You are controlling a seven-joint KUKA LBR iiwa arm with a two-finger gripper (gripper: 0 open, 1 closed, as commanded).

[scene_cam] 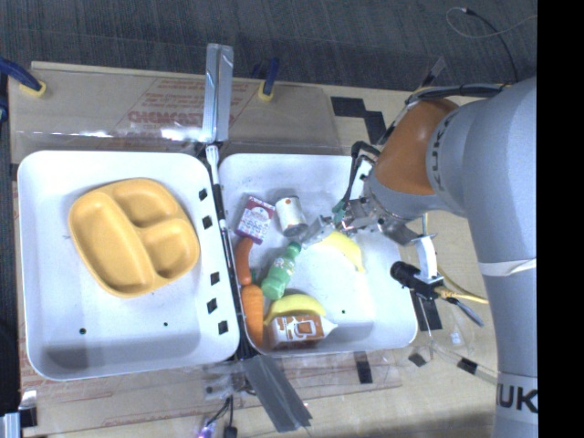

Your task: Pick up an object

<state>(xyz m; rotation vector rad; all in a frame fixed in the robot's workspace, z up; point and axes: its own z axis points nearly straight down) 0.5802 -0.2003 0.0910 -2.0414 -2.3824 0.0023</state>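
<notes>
1. Nearest, at the front rim of the right shallow white bin [394, 331]: a small orange-and-brown carton [297, 329] lying flat, a yellow banana-shaped toy [294, 305] touching its top edge.
2. Just left, along the divider: a long orange carrot-shaped toy [248, 290], upright in the view.
3. Beside that, tilted: a green plastic bottle [281, 272], cap toward the bin's middle.
4. Mid-bin: jaws [339, 219] low over a pale yellow soft-looking piece [347, 247]; apart or together, cannot tell, and nothing seen clamped between them.
5. Behind the wrist: grey arm with orange band [411, 158], entering from the right.
6. Farther back: a maroon-and-white packet [256, 220] and a small white cylindrical can [290, 213], side by side.
7. Across the divider, in the left shallow white bin [55, 336]: a yellow three-compartment plastic tray [133, 235], well apart from the jaws.
8. Farthest: brown cardboard-covered worktop [292, 108].
</notes>
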